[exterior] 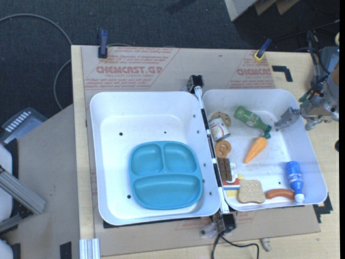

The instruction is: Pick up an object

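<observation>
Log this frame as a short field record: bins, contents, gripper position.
left bin: blue divided plate
right bin: green bottle, carrot, blue bottle, sausage, bread slice, can, chocolate bar
gripper: over right bin's far right edge, beside green bottle
held: nothing visible

Gripper point(287, 118) over right bin point(315, 161) upper right, near green bottle point(249, 117). Carrot point(255, 149), blue bottle point(294, 178), sausage point(279, 193) below. Blue plate point(164, 175) in left bin point(108, 144).

Robot lab: clamped bench board point(161, 63), paired white bins point(108, 112), dark carpet point(43, 4).
</observation>
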Available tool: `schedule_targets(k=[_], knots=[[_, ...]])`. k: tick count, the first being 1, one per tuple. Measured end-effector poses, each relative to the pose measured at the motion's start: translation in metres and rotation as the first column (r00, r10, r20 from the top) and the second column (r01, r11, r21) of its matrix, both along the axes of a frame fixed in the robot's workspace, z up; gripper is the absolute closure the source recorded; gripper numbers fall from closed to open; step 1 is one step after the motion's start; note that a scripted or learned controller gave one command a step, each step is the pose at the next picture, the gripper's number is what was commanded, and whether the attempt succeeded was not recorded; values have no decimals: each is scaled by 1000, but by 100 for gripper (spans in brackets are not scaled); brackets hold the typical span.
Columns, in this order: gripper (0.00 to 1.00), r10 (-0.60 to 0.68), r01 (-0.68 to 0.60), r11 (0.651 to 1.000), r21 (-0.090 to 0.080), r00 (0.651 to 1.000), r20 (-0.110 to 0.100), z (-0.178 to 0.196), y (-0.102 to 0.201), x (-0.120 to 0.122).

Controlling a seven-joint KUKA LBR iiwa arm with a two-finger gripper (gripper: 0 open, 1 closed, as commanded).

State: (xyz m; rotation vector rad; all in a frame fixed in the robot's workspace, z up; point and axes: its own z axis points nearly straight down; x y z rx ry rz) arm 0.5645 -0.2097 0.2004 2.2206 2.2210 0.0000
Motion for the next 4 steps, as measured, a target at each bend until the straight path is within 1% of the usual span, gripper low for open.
schedule_targets(k=[1,2,3,4], knots=[[0,1,-1,1000,1,1000,-2,-108,24,-1],[0,1,-1,1000,2,1000,-3,-116,77,-19],[100,0,0,1000,1,1000,-1,-106,76,-19],[100,1,-1,1000,1,1000,0,-16,166,-10]])
